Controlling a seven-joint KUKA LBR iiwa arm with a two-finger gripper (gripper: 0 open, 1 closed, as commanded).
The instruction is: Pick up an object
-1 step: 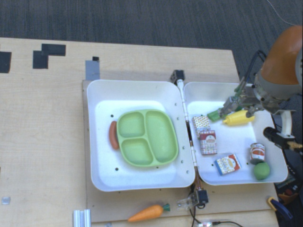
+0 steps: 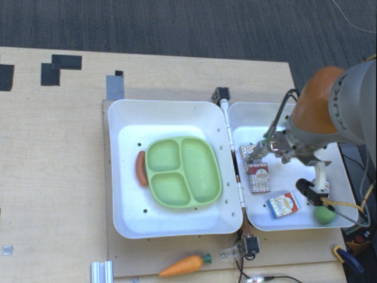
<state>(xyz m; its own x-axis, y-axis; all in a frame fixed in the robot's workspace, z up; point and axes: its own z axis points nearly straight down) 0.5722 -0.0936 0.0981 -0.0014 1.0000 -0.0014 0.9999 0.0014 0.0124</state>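
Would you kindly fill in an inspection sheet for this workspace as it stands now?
Surface: pale bench bearing a left bin and a right bin, both white.
Job's things: green plate with a sausage beside it in the left bin; red-and-white box, blue box and green ball in the right bin.
Clutter: carrot on the bench in front of the left bin; black tape patches far left.
Grippers: gripper over the right bin, near the red-and-white box; whether it holds anything cannot be told.
Cables: thin cable on the carpet; wires at the bench's front edge.
Surroundings: grey carpet.
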